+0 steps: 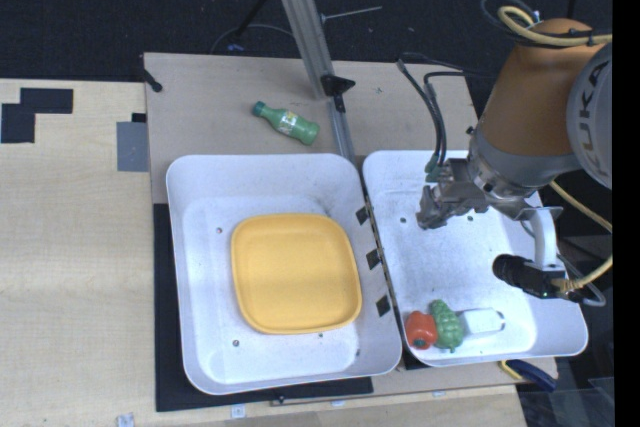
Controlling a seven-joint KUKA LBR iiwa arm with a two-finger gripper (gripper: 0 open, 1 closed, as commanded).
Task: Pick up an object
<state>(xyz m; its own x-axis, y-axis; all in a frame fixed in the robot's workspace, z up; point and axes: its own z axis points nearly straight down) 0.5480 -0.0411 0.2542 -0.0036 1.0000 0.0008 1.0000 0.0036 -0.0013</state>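
arm over the right bin

the gripper hangs above the bare upper part of the right bin; whether it is apart or together, i cannot tell. a red toy, a green toy and a white piece lie touching near that bin's front edge. a yellow plate sits in the left bin. a green bottle lies on the bench behind it.

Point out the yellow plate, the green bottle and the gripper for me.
Yellow plate [296,272], camera view, middle of its flat top.
Green bottle [287,123], camera view, mid-body by the label.
Gripper [432,215], camera view, its dark tip over the right bin.
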